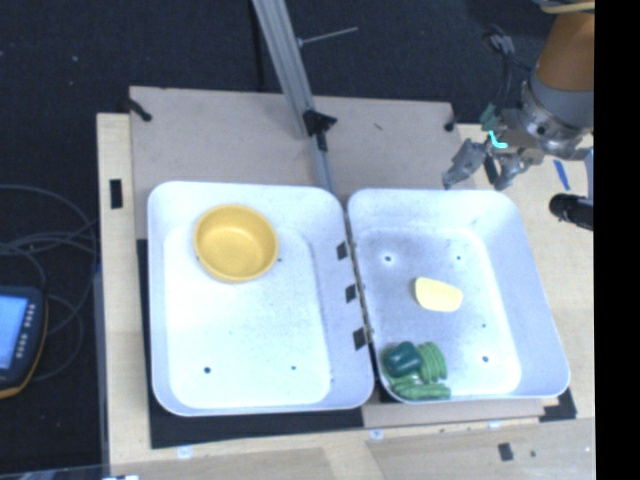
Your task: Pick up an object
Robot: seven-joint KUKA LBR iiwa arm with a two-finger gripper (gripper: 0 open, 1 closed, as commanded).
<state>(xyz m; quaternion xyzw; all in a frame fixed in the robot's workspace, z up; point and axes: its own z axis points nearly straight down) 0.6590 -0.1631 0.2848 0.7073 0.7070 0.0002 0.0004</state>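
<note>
A yellow bowl [236, 242] sits in the upper left of the left bin [180, 368]. In the right bin [520, 268] a pale yellow flat piece [437, 294] lies near the middle, and a green object [414, 366] of rounded lumps lies at the front left corner. My gripper [483, 165] hangs above the right bin's far right corner, over the bench just behind the rim, apart from every object. Its two grey fingers [461, 163] are spread with nothing between them.
A grey metal pole [285, 53] slants from the top of the view down to the gap between the bins. A tan board [400, 118] lies behind the bins. A handheld screen [18, 333] with cables sits at the far left.
</note>
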